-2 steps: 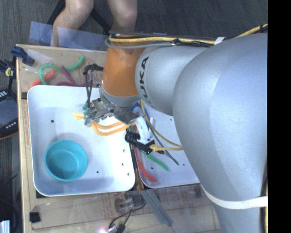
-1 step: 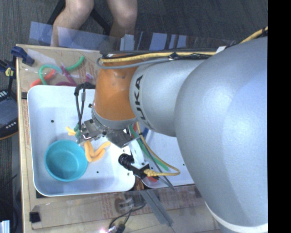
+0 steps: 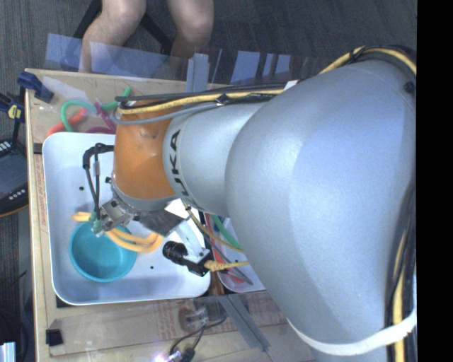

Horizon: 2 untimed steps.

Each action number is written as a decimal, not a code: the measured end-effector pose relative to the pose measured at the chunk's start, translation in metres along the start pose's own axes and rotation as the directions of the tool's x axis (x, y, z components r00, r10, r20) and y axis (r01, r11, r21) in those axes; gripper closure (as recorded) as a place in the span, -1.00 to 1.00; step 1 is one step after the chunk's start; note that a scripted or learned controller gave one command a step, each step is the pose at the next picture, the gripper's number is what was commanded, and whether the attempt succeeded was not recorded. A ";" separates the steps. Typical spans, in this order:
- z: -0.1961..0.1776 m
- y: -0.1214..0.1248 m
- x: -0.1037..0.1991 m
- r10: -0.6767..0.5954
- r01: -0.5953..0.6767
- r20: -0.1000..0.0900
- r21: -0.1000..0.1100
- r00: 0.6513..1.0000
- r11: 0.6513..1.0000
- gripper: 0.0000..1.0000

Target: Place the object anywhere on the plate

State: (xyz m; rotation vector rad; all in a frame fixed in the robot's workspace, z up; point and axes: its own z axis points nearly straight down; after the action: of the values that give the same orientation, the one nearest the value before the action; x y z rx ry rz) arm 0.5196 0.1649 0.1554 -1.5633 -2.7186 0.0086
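A round blue plate (image 3: pixel 101 258) lies in the near left corner of the left white bin (image 3: pixel 64 159). My gripper (image 3: pixel 100 223) hangs right over the plate's far rim, below the orange band of the wrist. A curved yellow-orange piece (image 3: pixel 134 244) lies at the plate's right rim, just under the wrist. A small yellow tip (image 3: pixel 83 216) sticks out to the left of the gripper. The view does not let me tell whether the gripper holds either of them. The arm hides most of the bin's right half.
Green and pink loops (image 3: pixel 79 114) lie on the bench beyond the left bin. The right bin (image 3: pixel 237 283) is almost wholly under the arm, with green and red bits (image 3: pixel 225 237) showing at its edge. A person's legs (image 3: pixel 159 21) stand behind the bench.
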 end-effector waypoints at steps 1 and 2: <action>-0.012 -0.003 -0.021 -0.195 0.195 0.003 -0.004 0.981 0.981 1.00; -0.074 0.005 -0.022 0.000 0.000 0.002 -0.004 1.000 1.000 1.00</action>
State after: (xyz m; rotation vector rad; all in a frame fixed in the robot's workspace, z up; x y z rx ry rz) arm 0.5353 0.1482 0.2291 -1.5644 -2.7220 0.0049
